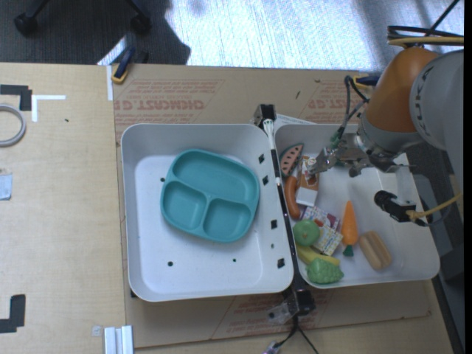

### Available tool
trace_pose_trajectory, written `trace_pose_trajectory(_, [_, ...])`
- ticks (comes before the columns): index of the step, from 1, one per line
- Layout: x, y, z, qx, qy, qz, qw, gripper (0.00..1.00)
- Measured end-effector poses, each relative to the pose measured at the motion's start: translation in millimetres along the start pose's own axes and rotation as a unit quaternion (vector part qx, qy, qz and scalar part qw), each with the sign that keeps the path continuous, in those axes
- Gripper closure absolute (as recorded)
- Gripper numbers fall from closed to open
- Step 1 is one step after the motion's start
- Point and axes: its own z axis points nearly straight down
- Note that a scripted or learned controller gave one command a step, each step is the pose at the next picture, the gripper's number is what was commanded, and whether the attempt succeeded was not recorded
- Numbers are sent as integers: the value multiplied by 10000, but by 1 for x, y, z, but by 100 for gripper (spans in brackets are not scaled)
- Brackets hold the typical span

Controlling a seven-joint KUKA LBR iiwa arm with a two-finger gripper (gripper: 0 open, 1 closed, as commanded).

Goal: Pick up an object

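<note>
The left bin (140, 220) holds a teal tray (210, 195). In the right bin (413, 260), toy foods crowd the left wall. The tool (318, 162) hovers there; I cannot tell its state. Better to descend onto the separate carrot (349, 223).

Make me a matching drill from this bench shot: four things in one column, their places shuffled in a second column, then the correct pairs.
Things
1. teal divided plate
2. carrot
3. watermelon slice
4. hot dog bun

Places
A. right bin, far end, beside the divider
B. left bin, lying alone
C. right bin, near end, towards the outer wall
D. right bin, middle, upright-looking orange cone shape

Pairs: 1-B, 2-D, 3-A, 4-C
</note>
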Motion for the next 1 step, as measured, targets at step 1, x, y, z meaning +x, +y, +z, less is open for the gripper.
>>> trace_pose_trajectory(1, [-13, -92, 21, 109, -31, 10, 9999, 0])
